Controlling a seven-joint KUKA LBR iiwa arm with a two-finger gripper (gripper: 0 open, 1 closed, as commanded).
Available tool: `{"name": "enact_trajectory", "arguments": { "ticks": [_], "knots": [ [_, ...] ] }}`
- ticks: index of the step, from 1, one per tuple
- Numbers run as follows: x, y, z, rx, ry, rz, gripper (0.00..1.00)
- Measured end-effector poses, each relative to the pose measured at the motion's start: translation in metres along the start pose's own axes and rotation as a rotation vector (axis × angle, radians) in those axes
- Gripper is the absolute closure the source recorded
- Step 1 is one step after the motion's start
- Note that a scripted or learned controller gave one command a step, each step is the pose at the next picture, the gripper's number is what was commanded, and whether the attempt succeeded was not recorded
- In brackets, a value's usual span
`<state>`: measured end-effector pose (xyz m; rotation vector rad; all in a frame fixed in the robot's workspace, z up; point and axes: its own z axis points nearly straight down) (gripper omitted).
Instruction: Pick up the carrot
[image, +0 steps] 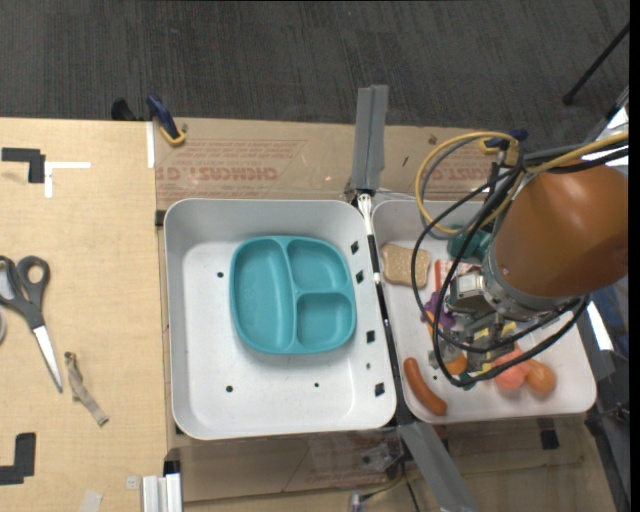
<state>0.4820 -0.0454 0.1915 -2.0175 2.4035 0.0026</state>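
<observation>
Gripper (468, 335) hangs low in the crowded right bin (570, 400), jaw state impossible to tell; sausage (424, 387) beside the carrot (512, 372) risks a wrong grab.

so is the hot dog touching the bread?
Apart. The camera view shows bare white bin floor between the hot dog near the front of the right bin and the bread near its back.

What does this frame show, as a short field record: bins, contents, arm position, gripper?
left bin: holds a teal divided plate
right bin: bread slice, sausage, orange-pink pieces
carrot: cannot tell which piece
arm: over the right bin
gripper: low among the food, fingers hidden by cables
bench: scissors at left
</observation>
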Motion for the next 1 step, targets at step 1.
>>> {"name": "enact_trajectory", "arguments": {
  "ticks": [1],
  "knots": [
    [-0.0009, -0.0013, -0.0086, 0.000, -0.004, 0.005, 1.00]
  ]
}}
